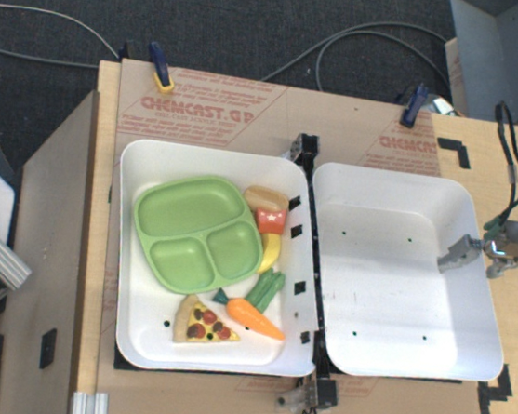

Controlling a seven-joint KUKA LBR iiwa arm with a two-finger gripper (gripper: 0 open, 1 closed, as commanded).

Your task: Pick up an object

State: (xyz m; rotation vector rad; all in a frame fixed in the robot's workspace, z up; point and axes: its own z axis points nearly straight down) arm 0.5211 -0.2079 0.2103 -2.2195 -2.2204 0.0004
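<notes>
Toy carrot point(253, 317) in left bin point(134, 233), pincer point(479, 249) apart

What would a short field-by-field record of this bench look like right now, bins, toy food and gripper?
left bin: green divided plate, pizza slice, carrot, green vegetable, banana, red block, bread roll
right bin: white, beside the left bin
gripper: over the right bin's right edge, nothing seen between its fingers

A robotics lab: clamped cardboard bench point(206, 101), loose cables point(354, 44), toy food in white bin point(125, 232).
</notes>
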